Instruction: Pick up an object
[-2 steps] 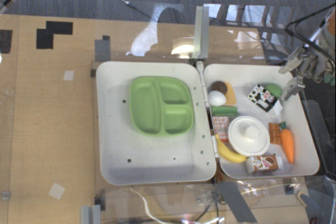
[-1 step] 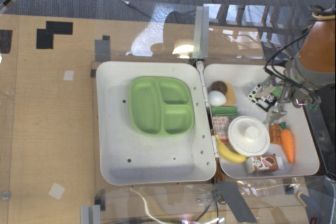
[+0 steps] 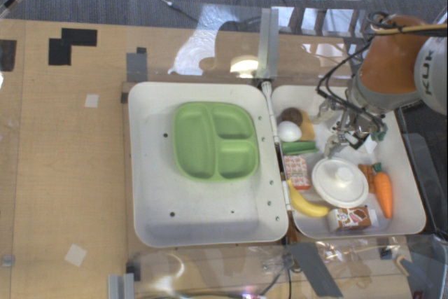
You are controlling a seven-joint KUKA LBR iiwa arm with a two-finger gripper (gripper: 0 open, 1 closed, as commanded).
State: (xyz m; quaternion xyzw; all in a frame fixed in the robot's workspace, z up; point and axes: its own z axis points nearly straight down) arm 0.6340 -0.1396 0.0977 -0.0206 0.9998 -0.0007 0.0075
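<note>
Over the right bin (image 3: 413, 217) I see my pincer (image 3: 341, 138) above the lid (image 3: 340, 181); its grip I cannot tell.

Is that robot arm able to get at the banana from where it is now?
Probably yes. The banana lies uncovered at the right bin's near-left corner, nothing on top, though a white lidded dish sits between it and the gripper.

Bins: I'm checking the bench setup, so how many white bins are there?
2. The left bin holds a green divided plate; the right bin holds the toy food, with the gripper above it.
</note>
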